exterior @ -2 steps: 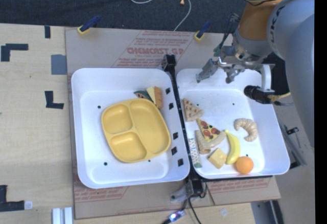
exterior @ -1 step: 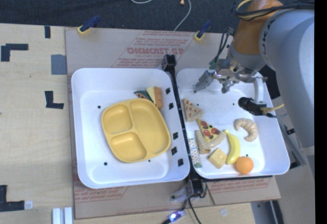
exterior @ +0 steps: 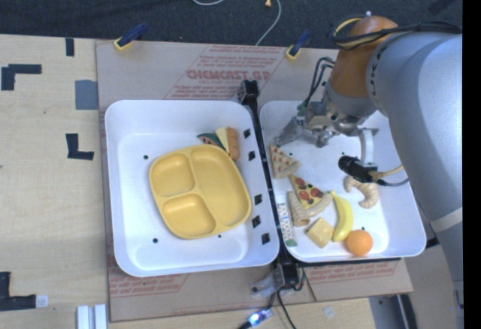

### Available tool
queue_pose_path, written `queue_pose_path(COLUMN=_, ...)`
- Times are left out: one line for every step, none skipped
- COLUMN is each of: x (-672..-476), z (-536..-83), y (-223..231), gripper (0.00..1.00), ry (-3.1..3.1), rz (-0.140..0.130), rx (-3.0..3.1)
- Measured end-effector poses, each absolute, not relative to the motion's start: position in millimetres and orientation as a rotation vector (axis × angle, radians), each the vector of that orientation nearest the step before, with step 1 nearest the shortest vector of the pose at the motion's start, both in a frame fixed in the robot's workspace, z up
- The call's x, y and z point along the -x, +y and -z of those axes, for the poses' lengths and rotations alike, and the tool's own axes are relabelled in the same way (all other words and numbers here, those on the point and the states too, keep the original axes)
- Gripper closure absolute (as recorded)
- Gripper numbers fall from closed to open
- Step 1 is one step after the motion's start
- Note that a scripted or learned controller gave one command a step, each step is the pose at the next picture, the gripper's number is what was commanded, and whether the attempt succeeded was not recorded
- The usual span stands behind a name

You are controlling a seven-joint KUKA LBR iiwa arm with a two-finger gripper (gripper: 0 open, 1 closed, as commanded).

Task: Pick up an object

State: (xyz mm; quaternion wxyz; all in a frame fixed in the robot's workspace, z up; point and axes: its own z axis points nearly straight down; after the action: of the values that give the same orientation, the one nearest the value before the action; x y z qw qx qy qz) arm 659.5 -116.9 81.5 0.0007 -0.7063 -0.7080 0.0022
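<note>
Closest to us, at the front of the right bin [exterior: 398,251], an orange [exterior: 361,242] sits touching the lower end of a banana [exterior: 343,216]. A pale yellow block [exterior: 319,232] lies just beside them. Just behind these lie a pizza slice [exterior: 310,194] and a curled beige piece [exterior: 364,191], with a striped stick [exterior: 283,216] along the divider side.

Farther back, a flat triangular slice [exterior: 282,162] lies alone near the bin's inner wall. We judge it the likeliest object to pick, since the gripper [exterior: 301,141] hangs just beyond it. The gripper's fingers [exterior: 285,137] are spread apart, with nothing between them.

In the left bin [exterior: 128,170], a yellow divided plate [exterior: 199,192] fills the middle. A small sandwich piece [exterior: 227,141] rests by the plate's far edge.

Several things could go wrong here. The triangular slice is thin and flat, so the fingers may close above it or skate across it. It is also near the divider, so one finger could strike the wall on the way down. If the arm goes for the front cluster instead, the touching pieces may shove each other. The orange could roll away, or two things could wedge in together and then drop.
</note>
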Motion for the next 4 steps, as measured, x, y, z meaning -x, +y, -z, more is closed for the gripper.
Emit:
queue_pose_path(x=-660.2, z=-94, y=-116, gripper=1.0, ry=-2.225, rz=-0.004, rx=2.217)
queue_pose_path(x=-662.0, z=-138, y=-109, gripper=1.0, ry=-2.225, rz=0.004, rx=2.22)
queue_pose_path(x=-657.6, z=-189, y=-99, gripper=1.0, ry=-2.226, rz=0.006, rx=2.22)
queue_pose_path(x=-658.4, z=-227, y=-98, gripper=1.0, ry=-2.225, rz=0.004, rx=2.22)
